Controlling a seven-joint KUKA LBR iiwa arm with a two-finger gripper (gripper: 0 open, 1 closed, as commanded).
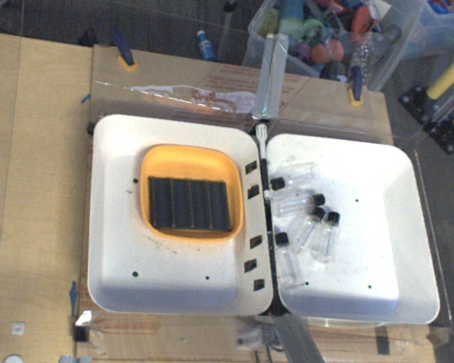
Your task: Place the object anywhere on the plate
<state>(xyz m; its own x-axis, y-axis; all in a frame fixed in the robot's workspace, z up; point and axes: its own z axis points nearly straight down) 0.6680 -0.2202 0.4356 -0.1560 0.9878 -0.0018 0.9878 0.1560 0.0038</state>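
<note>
An orange plate (193, 158) with rounded corners sits in the middle of the left bin (164, 280). A black ridged rectangular object (189, 205) lies flat on the plate and covers most of its floor. In the right bin (368, 245), several clear plastic vials with black caps (304, 216) lie in a loose cluster near the bin's left wall.
A dark strip with black tabs (256, 222) runs between the two bins. A clear tub of colourful toys (331, 20) stands behind the bench. A metal bracket (272, 74) rises at the back centre. Wooden bench surface (18, 191) lies to the left.
</note>
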